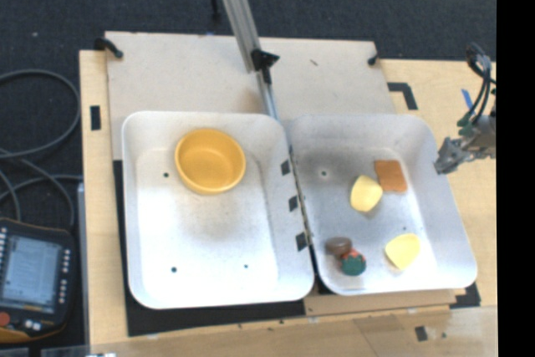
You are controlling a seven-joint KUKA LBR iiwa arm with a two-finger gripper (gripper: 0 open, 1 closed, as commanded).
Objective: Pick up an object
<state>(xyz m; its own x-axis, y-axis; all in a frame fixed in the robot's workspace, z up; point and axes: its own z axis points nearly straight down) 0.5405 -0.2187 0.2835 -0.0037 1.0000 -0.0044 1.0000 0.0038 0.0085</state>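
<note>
The right bin (435,205) holds several small objects: a brown square block (390,175), a pale yellow rounded piece (365,194), a yellow wedge (403,251), a brown-grey disc (338,246) and a green and red object (354,263). A yellow bowl (210,160) sits upright in the left bin (150,263), near its back. My gripper (451,155) hangs at the right rim of the right bin, to the right of the brown block and apart from every object. Nothing shows between its fingers.
A slanted metal pole (238,8) rises from the back of the bench to the seam between the bins. A tablet (29,272) and cables (33,121) lie on the floor at the left. Bare board lies behind the bins.
</note>
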